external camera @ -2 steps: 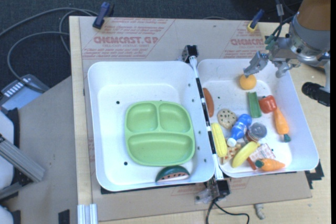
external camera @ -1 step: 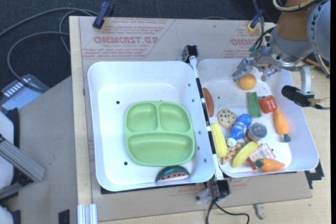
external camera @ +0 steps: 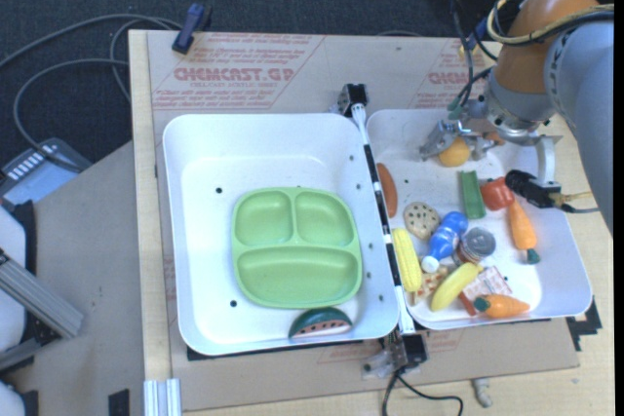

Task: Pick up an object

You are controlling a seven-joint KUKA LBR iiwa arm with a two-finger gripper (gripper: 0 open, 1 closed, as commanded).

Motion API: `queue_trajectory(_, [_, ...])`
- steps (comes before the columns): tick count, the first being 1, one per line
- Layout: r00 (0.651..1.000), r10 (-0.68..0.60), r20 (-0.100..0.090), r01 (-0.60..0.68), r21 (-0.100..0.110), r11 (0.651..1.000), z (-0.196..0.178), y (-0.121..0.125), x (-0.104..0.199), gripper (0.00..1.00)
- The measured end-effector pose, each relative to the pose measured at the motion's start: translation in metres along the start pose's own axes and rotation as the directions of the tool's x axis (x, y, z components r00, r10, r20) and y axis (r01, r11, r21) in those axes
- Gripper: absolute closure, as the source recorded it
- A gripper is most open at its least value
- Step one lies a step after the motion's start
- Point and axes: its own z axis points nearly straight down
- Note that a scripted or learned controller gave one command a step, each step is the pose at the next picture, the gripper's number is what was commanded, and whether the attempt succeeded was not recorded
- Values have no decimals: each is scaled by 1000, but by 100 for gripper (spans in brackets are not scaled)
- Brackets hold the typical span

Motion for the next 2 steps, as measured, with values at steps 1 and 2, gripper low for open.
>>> queue_trajectory(1, [1000, -1, 2, 1, -5, 1000, -12, 1, 0, 100])
queue_trajectory(2, [1000, -2, 0, 2, -7, 1000, -114, 2, 79, 100])
